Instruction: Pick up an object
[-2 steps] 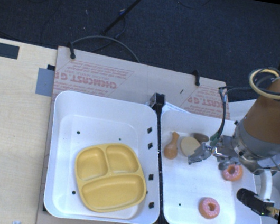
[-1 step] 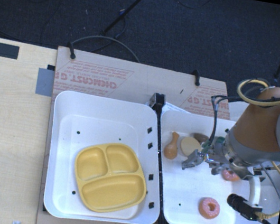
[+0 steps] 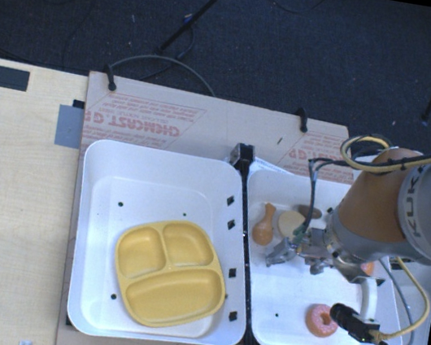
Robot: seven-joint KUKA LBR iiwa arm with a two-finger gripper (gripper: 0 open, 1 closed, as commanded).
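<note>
Camera view: gripper (image 3: 282, 256), fingers apart, reaches low in the right bin (image 3: 285, 341); next, close on the wooden spoon (image 3: 265, 226) at ten o'clock.

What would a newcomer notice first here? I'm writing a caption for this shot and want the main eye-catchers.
The yellow divided tray stands out most, lying at a slant in the left bin. Next comes the arm's orange band, reaching over the right bin with the gripper low near its middle. A pink doughnut-shaped toy lies near that bin's front, and a small tan piece by the divider.
</note>
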